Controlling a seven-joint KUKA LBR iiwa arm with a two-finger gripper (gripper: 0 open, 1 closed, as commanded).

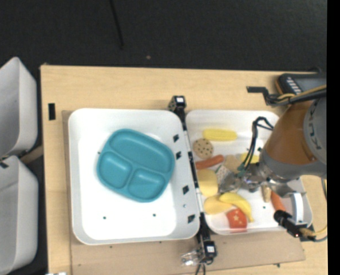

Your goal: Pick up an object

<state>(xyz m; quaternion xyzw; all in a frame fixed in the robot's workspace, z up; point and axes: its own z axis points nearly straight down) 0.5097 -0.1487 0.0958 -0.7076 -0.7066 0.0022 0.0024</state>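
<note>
A light wooden desk carries two shallow white bins side by side. The left bin, at the centre-left of the frame, holds a teal divided plate with three compartments, lying flat toward the bin's upper middle.

The right bin, at the centre-right, holds a cluster of toy foods. A yellow corn cob lies near its top edge, with a round cookie just below and to the left. Under those sits a reddish sausage, then a pale yellow block against the bin's left wall. Toward the lower part lie a banana and a red piece touching it (perhaps a strawberry, too small to tell). An orange carrot lies at the bin's lower right.

The arm comes in from the right edge of the frame, its orange band above the right bin. The hand sits low in the middle of that bin, just above the banana and beside the yellow block. Whether it is spread or closed cannot be told, and nothing is visibly gripped in it.
</note>
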